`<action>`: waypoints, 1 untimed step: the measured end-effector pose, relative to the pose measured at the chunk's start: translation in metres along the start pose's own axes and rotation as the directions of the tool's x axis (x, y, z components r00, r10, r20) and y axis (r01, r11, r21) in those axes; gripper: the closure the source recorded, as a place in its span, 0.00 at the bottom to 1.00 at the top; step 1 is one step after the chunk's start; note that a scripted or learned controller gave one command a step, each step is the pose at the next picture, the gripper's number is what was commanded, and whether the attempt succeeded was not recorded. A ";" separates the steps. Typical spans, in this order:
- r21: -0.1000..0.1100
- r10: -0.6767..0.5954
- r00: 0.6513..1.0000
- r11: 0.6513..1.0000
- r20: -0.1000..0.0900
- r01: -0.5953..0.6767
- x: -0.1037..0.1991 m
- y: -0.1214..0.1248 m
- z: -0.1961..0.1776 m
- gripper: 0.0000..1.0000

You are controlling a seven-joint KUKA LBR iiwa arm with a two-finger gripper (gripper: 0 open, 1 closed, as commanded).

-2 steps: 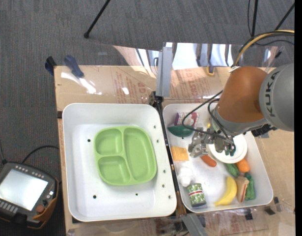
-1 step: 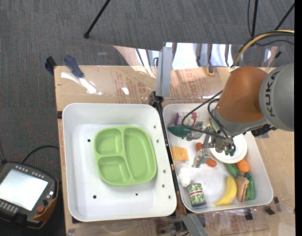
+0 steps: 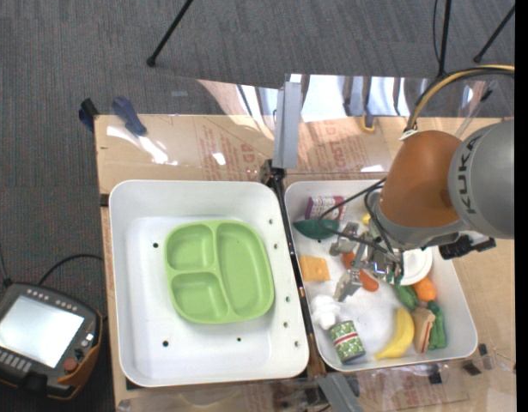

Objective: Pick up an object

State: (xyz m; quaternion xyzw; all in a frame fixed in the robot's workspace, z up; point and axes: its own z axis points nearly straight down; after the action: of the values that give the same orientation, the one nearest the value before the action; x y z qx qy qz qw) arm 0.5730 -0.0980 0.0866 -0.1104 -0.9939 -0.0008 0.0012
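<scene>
Right bin [image 3: 466,316], crowded: your gripper [image 3: 360,273] is hovering low, grip state impossible to tell. Candidates are lying close: orange block [image 3: 313,269], banana [image 3: 400,334], can [image 3: 346,340]. Risk: you are nudging neighbours, closing on nothing.

Tray [image 3: 219,270] in the left bin [image 3: 135,230], right bin [image 3: 465,324] beside it holding a can [image 3: 346,340], banana [image 3: 400,334] right of the can, cheese [image 3: 314,269] behind them, pendant [image 3: 40,339] left of the bench
</scene>
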 end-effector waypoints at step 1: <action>-0.001 -0.005 1.000 1.000 0.002 0.005 -0.001 0.001 -0.010 1.00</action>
State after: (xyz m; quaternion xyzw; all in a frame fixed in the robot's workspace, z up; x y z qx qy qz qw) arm 0.5741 -0.0971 0.0969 -0.1081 -0.9941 -0.0010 0.0002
